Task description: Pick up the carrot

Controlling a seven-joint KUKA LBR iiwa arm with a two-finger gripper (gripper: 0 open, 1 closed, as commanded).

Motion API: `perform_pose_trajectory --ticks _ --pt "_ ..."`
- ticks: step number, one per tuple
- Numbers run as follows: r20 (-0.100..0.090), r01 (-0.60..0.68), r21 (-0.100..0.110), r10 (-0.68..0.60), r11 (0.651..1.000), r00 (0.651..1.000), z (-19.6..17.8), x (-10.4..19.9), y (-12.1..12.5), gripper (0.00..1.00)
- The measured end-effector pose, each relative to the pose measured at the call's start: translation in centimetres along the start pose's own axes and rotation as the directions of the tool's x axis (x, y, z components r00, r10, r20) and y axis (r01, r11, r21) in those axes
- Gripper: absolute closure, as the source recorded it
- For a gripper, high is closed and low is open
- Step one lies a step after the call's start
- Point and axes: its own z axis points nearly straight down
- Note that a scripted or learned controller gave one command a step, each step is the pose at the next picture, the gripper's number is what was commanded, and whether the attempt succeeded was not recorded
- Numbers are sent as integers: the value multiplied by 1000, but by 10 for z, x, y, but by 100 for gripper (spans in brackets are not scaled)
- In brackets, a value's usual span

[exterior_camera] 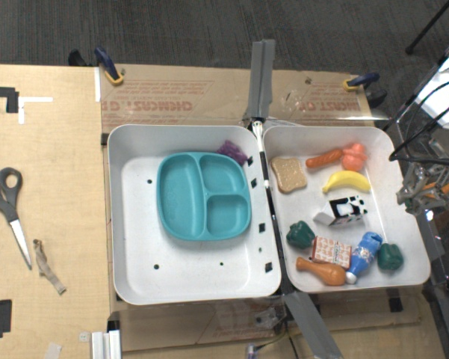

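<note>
The carrot (325,158) lies in the right bin (403,271), toward its far side, long axis running roughly left to right with the thicker end toward the right. Its right end sits just beside, possibly touching, a pinkish-orange toy (353,156). A slice of bread (289,174) rests near its left tip, and a banana (347,181) lies just on the near side of it. Further toward the near wall are a black-and-white carton (345,211), two green vegetables (300,235) (390,256), a red-and-white packet (332,251), a blue bottle (364,253) and a drumstick (320,270).

The left bin (127,275) holds a teal divided plate (205,196) with a purple item (233,152) at its far edge. Scissors (9,208) lie on the bench to the left.

The gripper (418,189) hangs at the right rim of the right bin, well apart from the carrot. Cables and shadow obscure its claw; whether it is spread or pressed together cannot be told. Nothing is seen held.

Assessment: the carrot appears to be a moulded play-food piece, likely light, rigid and smooth, hence prone to slipping or rolling if pinched off-centre. The recommended hold is across its narrow width at mid-length, clear of the pink toy and the banana. Crowding on the right end is the principal risk.
</note>
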Motion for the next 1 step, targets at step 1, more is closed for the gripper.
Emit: perform_pose_trajectory --ticks 1 --pt "1 253 0 -253 967 967 -12 -64 -32 100"
